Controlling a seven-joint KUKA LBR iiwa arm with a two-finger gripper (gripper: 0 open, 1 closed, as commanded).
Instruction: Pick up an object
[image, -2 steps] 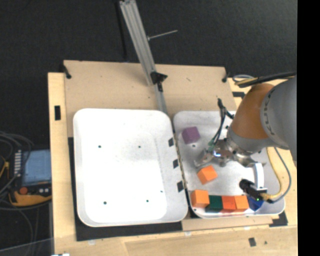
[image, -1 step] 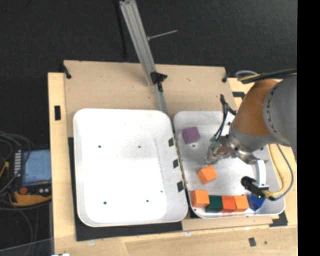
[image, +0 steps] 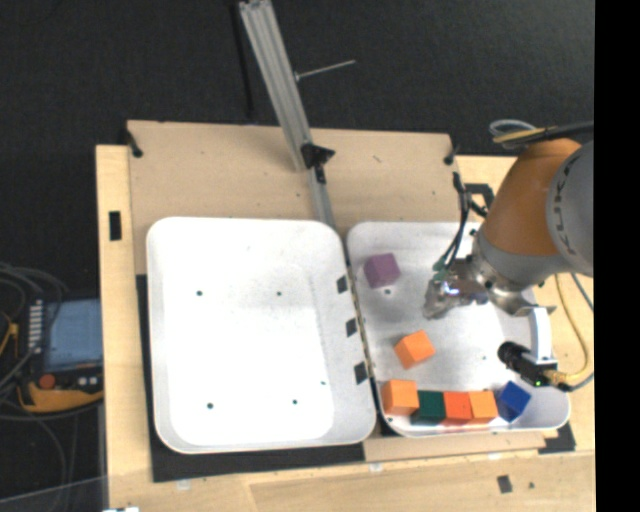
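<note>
End effector (image: 441, 297) near tilted orange cube (image: 414, 348)

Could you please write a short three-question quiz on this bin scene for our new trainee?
1. True or false: the purple block lies in the left bin.
2. Multiple choice: which block sits alone near the middle of the right bin, just above the row along its near wall? A) the loose orange block B) the green block C) the blue block
3. Fill in: the gripper hangs over the ____ bin.

Key
1. False; it lies in the right bin, near the far wall.
2. A; green and blue both belong to the row.
3. Right; it hangs between the purple block and the loose orange block.
</note>
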